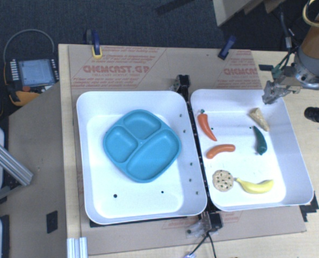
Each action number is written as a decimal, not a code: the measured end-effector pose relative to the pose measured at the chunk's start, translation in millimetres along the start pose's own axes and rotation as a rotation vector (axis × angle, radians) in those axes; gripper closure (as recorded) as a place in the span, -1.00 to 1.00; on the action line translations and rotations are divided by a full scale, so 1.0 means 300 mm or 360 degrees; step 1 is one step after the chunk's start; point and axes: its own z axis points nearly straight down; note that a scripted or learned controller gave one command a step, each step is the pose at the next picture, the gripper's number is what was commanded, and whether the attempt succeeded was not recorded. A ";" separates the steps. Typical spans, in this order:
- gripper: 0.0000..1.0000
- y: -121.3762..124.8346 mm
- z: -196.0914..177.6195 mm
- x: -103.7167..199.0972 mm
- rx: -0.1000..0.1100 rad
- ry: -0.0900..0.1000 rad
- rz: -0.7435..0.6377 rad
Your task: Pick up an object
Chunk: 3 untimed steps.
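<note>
The brown cardboard-topped desk point(149, 63) carries two shallow white bins. Left of the right bin point(296, 160) sits the left bin point(89, 144), holding a blue compartment plate point(142, 144). Inside the right bin lie an orange carrot point(204, 126), sausage point(219, 150), yellow banana point(256, 186), green pepper point(260, 140), round cookie point(222, 180) and tan wedge point(259, 119). The hand point(271, 94) hangs over its far rim; whether it's apart or together, I cannot tell.

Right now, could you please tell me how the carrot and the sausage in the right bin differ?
The carrot is red-orange with a green tip at its upper end; the sausage is plain orange-brown all along. The carrot tapers toward its lower end, while the sausage keeps an even thickness with rounded ends. The carrot runs roughly up and down the view; the sausage lies nearly across it. Both are long toy foods lying flat near the right bin's left side.
</note>
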 end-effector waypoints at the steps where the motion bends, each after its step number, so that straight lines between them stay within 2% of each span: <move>1: 1.00 0.007 -0.183 -0.002 -0.0003 -0.0001 0.0000; 2: 1.00 -0.037 -0.151 0.166 0.0015 0.0007 -0.0004; 3: 1.00 -0.086 -0.121 0.340 0.0016 0.0008 -0.0006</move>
